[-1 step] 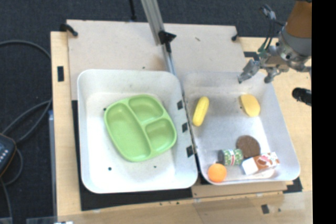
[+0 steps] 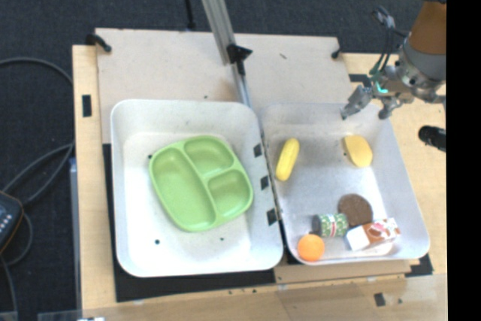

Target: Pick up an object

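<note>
My gripper (image 2: pixel 370 106) hangs above the far right corner of the right bin (image 2: pixel 331 188), its two fingers spread apart with nothing between them. A yellow lemon-like fruit (image 2: pixel 358 150) lies just below it in the bin. A yellow banana (image 2: pixel 287 159) rests near the bin's left wall. Along the near edge sit an orange (image 2: pixel 311 246), a small green can (image 2: pixel 331 224), a brown round disc (image 2: pixel 355 209) and a red-and-white carton (image 2: pixel 373 234).
The left bin (image 2: pixel 135 237) holds a green divided plate (image 2: pixel 201 182). A slanted metal pole (image 2: pixel 214 4) rises behind the bins. Cables lie on the dark floor at the left.
</note>
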`<control>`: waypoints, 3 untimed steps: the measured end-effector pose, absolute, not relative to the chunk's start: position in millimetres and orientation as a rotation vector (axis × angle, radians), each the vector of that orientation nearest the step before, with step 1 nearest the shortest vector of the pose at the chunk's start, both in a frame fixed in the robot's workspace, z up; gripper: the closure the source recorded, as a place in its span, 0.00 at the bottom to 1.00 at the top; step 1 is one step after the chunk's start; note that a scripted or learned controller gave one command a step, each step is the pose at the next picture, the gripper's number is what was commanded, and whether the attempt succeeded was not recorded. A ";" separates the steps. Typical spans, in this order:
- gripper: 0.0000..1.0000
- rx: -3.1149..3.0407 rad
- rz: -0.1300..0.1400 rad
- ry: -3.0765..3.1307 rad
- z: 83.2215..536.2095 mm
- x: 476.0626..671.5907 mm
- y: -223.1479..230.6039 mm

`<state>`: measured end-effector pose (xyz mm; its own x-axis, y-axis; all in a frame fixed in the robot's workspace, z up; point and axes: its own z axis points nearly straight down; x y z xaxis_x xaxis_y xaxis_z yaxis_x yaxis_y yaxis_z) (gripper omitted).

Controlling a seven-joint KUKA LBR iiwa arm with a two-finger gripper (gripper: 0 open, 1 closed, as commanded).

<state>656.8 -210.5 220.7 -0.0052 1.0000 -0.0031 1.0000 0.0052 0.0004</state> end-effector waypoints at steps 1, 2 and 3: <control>0.00 2.216 -0.005 2.228 161.8 664.2 -210.2; 0.00 2.216 -0.004 2.225 106.9 668.1 -219.3; 0.00 2.213 -0.003 2.225 102.5 668.8 -220.5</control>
<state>668.8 -220.5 102.5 -0.0056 1.0000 -0.0035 1.0000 0.0056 0.0010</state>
